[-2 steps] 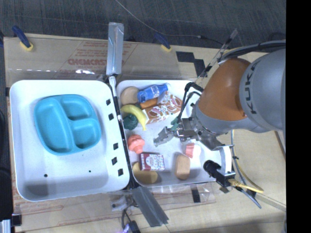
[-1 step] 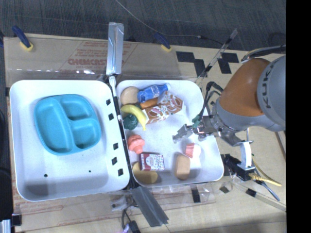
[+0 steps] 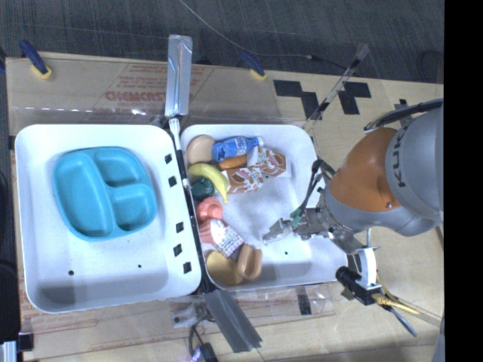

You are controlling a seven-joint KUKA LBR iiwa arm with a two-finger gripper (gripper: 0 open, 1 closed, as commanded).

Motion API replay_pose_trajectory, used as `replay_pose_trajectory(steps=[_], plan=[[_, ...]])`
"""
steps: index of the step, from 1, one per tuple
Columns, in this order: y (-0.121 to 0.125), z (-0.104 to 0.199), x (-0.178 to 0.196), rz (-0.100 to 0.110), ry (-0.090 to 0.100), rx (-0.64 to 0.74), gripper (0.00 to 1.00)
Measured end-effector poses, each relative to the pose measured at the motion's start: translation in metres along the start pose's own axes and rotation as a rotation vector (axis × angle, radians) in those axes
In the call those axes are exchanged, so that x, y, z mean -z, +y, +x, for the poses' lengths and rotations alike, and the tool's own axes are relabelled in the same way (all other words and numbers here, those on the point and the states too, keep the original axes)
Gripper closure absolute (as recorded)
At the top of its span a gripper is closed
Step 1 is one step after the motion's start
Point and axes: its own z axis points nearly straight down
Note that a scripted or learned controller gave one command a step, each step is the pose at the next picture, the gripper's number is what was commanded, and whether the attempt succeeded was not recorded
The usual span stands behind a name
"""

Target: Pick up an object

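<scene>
The right bin (image 3: pixel 302 138) holds several toy foods along its left side. A blue bottle (image 3: pixel 235 147) and a brown-and-white carton (image 3: pixel 258 169) lie near the back. A yellow banana (image 3: pixel 212 176) lies beside a beige round piece (image 3: pixel 199 149). A pink item (image 3: pixel 210 210), a red-and-white packet (image 3: pixel 226 239) and a tan bun (image 3: pixel 247 261) sit toward the front. My gripper (image 3: pixel 276 231) hangs low over the bare white floor in the middle of this bin, to the right of the packet and apart from every object.
The left bin (image 3: pixel 30 225) bears a blue divided plate (image 3: pixel 106 191). A metal divider (image 3: pixel 178 74) stands between the bins at the back. The orange-banded wrist (image 3: pixel 366 179) overhangs the right bin's right wall. Cables cross the bench behind.
</scene>
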Motion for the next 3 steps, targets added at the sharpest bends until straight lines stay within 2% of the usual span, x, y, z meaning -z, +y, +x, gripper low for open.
replay_pose_trajectory(steps=[1,2,3], plan=[[0.071,0.002,-0.016,-0.001,-0.001,-0.154,0.00],[0.006,0.000,0.011,0.001,0.001,-0.011,0.00],[0.065,-0.008,-0.011,0.002,0.000,-0.163,0.00]])
